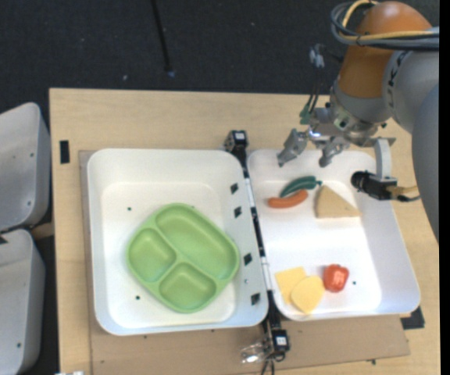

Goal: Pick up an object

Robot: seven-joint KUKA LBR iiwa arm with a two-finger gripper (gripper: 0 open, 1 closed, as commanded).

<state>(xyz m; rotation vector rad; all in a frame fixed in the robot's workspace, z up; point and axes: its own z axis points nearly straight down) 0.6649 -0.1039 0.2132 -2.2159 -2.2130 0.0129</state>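
My gripper (310, 153) hangs open over the far edge of the right bin (381, 287), its two grey fingers spread, nothing between them. Just below it in the bin lie a dark green pepper-like piece (299, 185) and an orange-red sausage (287, 201), side by side. To their right rests a tan wedge (334, 203). Near the front of the bin sit a yellow cheese piece (299, 289) and a red tomato-like piece (335, 277).
The left bin (108, 209) holds a green three-compartment plate (181, 257). A black-clipped divider (250, 217) runs between the bins. The wooden bench (170, 119) extends behind them, and white chairs (6, 209) stand at the left.
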